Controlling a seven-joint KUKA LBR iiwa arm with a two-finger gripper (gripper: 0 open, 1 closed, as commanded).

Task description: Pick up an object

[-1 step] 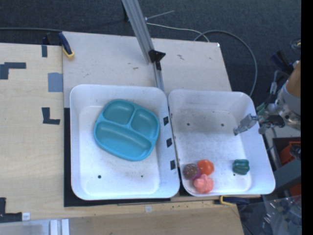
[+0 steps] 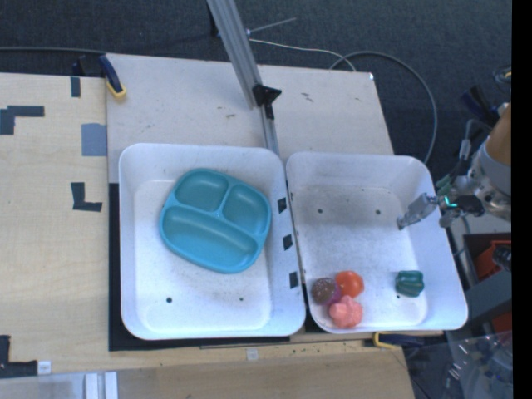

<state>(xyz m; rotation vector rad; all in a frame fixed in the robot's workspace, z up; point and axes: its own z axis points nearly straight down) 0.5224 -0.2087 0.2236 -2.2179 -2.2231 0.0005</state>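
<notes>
Two white bins are sitting side by side here, the left bin [image 2: 133, 248] and the right bin [image 2: 349, 173]. One blue divided plate [image 2: 216, 220] is lying in the left bin. Four small objects are resting in the right bin: one orange [image 2: 350, 283], one pink [image 2: 346, 312], one brownish [image 2: 323, 289], one green [image 2: 409, 283].

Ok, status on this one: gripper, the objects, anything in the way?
Gripper over the right bin's far right side, nothing in it. Green object nearest, below it. Orange, pink, brown pieces clustered at near edge. Nothing blocking.
</notes>
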